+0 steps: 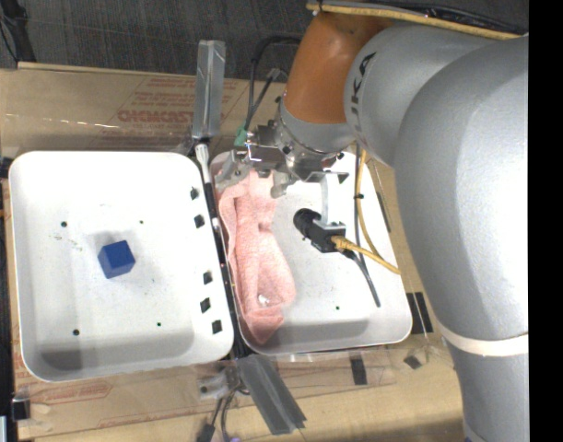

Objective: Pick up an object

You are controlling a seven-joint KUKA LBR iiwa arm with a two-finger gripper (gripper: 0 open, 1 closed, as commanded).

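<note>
The claw (263, 159) hung at the top end of the pink cloth (258, 256), low in the right bin (387, 316); whether it was spread or pinching, I could not tell. The step looked like the reach or grasp on the cloth, and next would come a firm pinch and a straight lift. The cloth lay along that bin's left wall, leaving little side room. A blue cube (117, 258) sat well apart in the left bin (41, 178).
</note>
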